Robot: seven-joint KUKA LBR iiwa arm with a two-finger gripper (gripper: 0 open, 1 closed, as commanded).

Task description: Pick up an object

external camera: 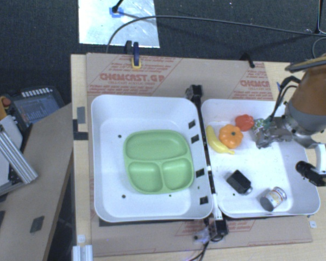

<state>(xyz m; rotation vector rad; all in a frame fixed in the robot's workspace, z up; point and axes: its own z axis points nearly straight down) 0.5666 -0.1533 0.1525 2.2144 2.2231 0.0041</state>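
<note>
At the far left, off the bench, a teach pendant [35,109] with a dark screen lies on a lower tan surface, well apart from the two bins. On the bench, the left bin [106,113] holds a green divided plate [157,161] with one wide compartment at the back and two smaller ones at the front; the plate sits near the middle of that bin, slightly toward the divider between the bins. Behind the left bin, a blue and yellow clamp [135,55] grips the back edge of the cardboard sheet under the bins. In the right bin [309,200], just right of the divider, a yellow banana [216,142] lies at a slant, and an orange pumpkin-shaped toy [231,136] touches its right side. A red pepper-shaped toy [244,122] sits just behind and right of the pumpkin. Toward the front of the right bin, a black rectangular block [239,181] lies tilted, and to its right a silver can [273,198] lies on its side near the front wall. The gripper [262,134] is in the back half of the right bin, just right of the red toy and close to the pumpkin, well apart from the block and the can. Whether its jaws stand wide or narrow, I cannot tell; nothing can be seen held in it. The grey arm [307,116] with its orange band reaches in from the right.
</note>
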